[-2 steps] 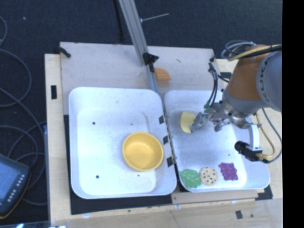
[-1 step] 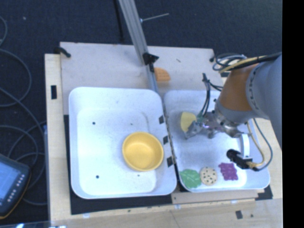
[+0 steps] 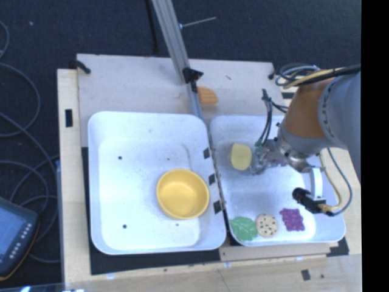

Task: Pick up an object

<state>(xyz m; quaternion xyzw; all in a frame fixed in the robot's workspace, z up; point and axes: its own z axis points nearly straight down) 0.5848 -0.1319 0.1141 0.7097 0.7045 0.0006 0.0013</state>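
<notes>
The gripper (image 3: 260, 162) is small and dim, its fingers too blurred to read, and whether it touches the pale yellow object (image 3: 240, 156) at its 9 o'clock is unclear. The arm (image 3: 316, 117) covers the right bin's (image 3: 243, 126) 2 o'clock corner. A dark tablet (image 3: 13, 236) is cut off at the left edge.

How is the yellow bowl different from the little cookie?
The yellow bowl sits in the left bin; the cookie lies in the right bin, near its front edge. The bowl is much bigger than the cookie. The bowl is plain yellow and hollow, while the cookie is flat, pale and dotted with dark spots. Both are round.
</notes>
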